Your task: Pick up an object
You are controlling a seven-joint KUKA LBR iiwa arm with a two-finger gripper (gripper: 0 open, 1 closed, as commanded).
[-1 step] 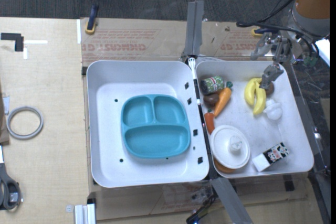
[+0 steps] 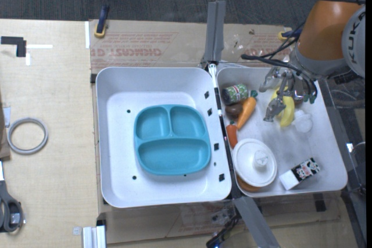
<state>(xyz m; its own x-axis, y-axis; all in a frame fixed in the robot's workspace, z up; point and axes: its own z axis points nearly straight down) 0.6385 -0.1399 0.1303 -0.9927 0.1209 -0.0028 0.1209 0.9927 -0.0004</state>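
At frame centre a teal-blue divided plate (image 2: 172, 140) sits in a white bin (image 2: 110, 125); the white bin (image 2: 325, 148) to its right holds an orange carrot (image 2: 246, 112), a yellow banana (image 2: 287, 111), a green-labelled can (image 2: 236, 92), a white lidded bowl (image 2: 257, 161) and a white carton with black cow patches (image 2: 300, 172). At upper right, the arm's band (image 2: 325, 29) is orange, and a grey tape ring (image 2: 26, 135) lies on the pale wood bench (image 2: 46, 90) at far left.

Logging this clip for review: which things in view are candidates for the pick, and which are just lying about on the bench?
For the pick, in the right bin:
gripper, yellow banana, carrot, small can, white lidded bowl, black-and-white box.

Lying about:
blue divided plate in the left bin, tape roll, scissors, clamp.
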